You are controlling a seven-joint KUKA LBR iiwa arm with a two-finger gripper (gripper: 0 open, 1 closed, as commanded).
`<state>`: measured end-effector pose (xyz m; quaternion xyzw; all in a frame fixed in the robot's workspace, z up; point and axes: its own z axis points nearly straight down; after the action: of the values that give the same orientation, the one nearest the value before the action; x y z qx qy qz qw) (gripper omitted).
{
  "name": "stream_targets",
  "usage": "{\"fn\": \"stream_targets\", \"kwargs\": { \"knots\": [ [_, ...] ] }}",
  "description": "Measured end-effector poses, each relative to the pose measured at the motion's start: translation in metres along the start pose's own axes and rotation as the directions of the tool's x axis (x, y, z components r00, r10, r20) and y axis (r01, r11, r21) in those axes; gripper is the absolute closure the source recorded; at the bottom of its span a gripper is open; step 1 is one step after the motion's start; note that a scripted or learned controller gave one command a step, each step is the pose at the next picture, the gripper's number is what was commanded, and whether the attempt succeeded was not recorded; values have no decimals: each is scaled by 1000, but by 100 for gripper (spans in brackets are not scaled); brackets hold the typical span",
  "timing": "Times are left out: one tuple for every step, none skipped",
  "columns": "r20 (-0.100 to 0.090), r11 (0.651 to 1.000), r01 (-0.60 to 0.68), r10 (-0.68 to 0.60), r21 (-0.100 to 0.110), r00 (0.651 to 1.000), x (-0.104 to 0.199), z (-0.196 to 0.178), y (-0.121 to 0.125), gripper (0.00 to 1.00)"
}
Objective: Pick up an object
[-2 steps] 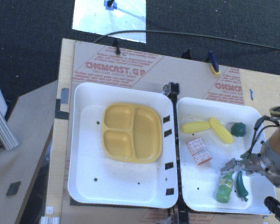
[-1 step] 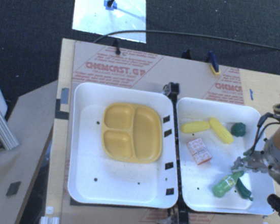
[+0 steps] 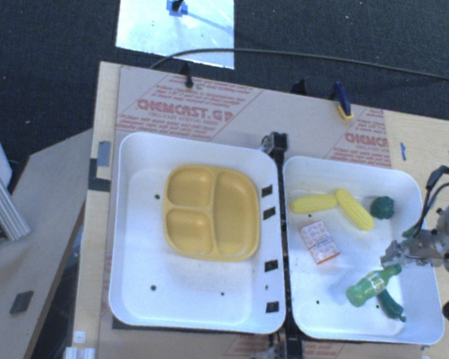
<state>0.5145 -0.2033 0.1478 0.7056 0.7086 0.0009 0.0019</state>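
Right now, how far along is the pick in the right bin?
Done: the gripper has reached the right bin and sits at the cap end of the green bottle. In hand: nothing that I can confirm; the bottle lies on the bin floor. Left: grasp and lift. The corn cobs and small carton lie untouched.

"CHEMCAST GP" printed red on brown sheet (image 3: 218,104) under bins, repeated.
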Motion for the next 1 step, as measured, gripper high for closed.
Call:
{"fn": "stream_targets", "kwargs": {
  "knots": [
    [1,1000,1,-1,-3,1000,4,-63,4,100]
  ]
}}
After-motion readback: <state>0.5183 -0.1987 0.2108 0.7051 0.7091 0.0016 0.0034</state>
